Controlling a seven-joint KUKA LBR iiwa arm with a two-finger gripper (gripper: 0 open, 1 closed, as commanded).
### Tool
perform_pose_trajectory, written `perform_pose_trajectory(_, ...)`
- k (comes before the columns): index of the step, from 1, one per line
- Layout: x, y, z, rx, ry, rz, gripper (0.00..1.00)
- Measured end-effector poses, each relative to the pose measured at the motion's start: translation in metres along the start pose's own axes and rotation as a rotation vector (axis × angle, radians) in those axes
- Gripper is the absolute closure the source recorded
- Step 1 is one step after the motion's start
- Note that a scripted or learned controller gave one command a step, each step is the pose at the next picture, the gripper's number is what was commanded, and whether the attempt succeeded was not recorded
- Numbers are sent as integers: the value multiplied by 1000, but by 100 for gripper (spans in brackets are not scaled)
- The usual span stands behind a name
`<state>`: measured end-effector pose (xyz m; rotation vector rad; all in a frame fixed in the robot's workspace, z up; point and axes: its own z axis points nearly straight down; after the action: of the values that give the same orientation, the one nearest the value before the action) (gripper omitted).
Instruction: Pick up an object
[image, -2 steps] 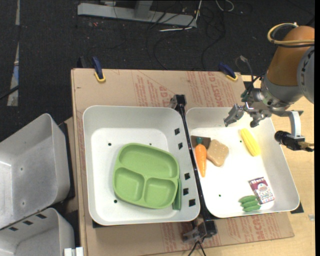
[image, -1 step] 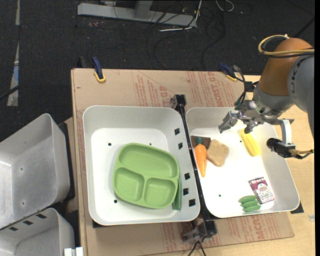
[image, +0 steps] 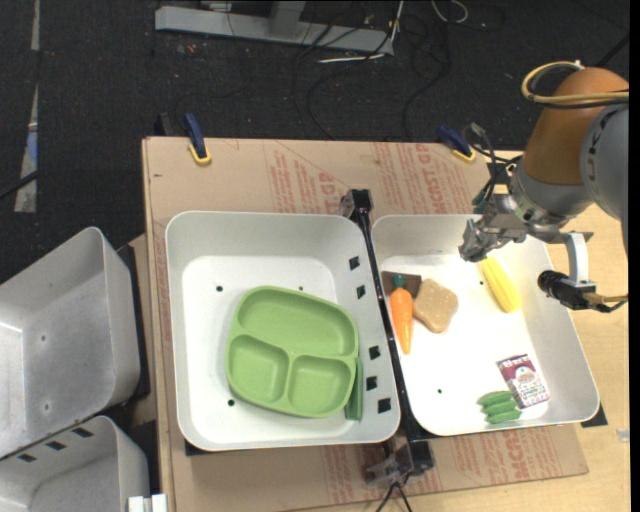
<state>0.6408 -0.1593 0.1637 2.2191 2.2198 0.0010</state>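
Down at the front edge of the right bin (image: 575, 350) there's a green pea-pod toy (image: 497, 405) touching a small pink-and-white packet (image: 523, 379). Further back sit a carrot (image: 401, 316) and a tan bread-looking piece (image: 436, 305) touching each other, with something dark just behind them that I can't make out. The left bin (image: 195, 300) holds a green divided tray (image: 292, 351).

The thing I'd bet on for the pick is the yellow corn cob (image: 500, 283), lying flat near the back of the right bin, angled a bit, well apart from the carrot pile. Looks like a plastic play-food piece, so my guess is light, stiff and kinda slick, and being rounded it'll probably roll or squirt out if pinched off-centre. Best bet is grabbing across the narrow middle, square to its length.

The gripper (image: 478, 243) hangs just behind the cob's upper end, near the bin's back wall. Honestly can't tell how wide the claw is set from this angle, it's just a dark lump under the wrist. Nothing visibly sits in it, and whether it's touching the cob is too close to call.
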Motion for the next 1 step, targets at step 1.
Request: perform_pose_trajectory(1,-7,0,-61,-4,-1,2,100)
